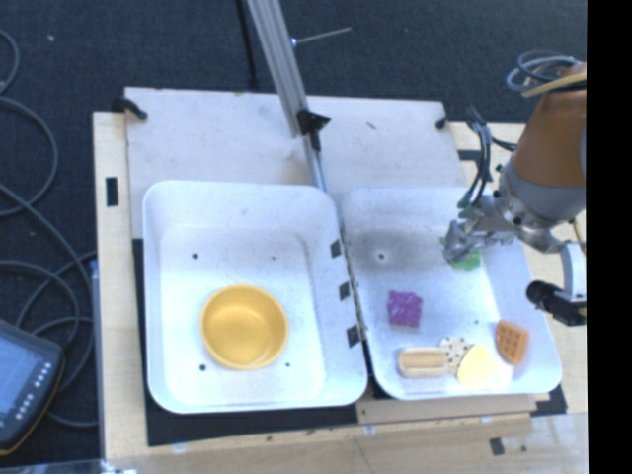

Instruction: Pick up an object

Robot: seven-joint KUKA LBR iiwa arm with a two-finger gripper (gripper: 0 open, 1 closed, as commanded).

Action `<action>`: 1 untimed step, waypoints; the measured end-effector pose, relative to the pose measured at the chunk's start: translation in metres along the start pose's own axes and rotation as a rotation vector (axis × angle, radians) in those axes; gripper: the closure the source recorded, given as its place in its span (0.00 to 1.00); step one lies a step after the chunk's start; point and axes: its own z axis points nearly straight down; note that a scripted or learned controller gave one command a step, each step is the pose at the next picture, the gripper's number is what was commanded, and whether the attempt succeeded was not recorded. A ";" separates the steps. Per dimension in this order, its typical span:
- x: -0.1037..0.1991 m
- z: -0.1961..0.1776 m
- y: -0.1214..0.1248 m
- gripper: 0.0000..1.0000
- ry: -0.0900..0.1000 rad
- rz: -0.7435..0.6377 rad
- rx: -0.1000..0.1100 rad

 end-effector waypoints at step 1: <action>0.045 0.005 0.002 1.00 0.000 0.001 0.002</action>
